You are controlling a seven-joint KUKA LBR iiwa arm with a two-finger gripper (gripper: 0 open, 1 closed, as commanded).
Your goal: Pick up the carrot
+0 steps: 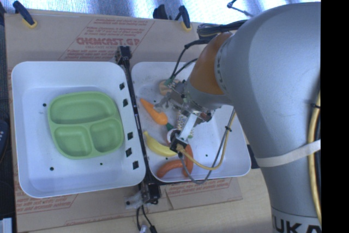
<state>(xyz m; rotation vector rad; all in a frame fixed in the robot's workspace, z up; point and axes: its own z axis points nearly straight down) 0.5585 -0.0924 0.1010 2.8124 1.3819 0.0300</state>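
The carrot [154, 111] is orange and lies slanted in the left part of the right bin [235, 156], close to the divider. My gripper [173, 96] hangs low over the bin's middle, just right of the carrot and slightly behind it. The wrist and its orange band [204, 71] cover most of the gripper. I see nothing held in it.
A yellow banana [157, 145] lies in front of the carrot. An orange-red curved piece [173, 167] rests by the near wall. A small pale item [165, 85] sits behind the gripper. The left bin [24, 133] holds a green divided plate [85, 124].
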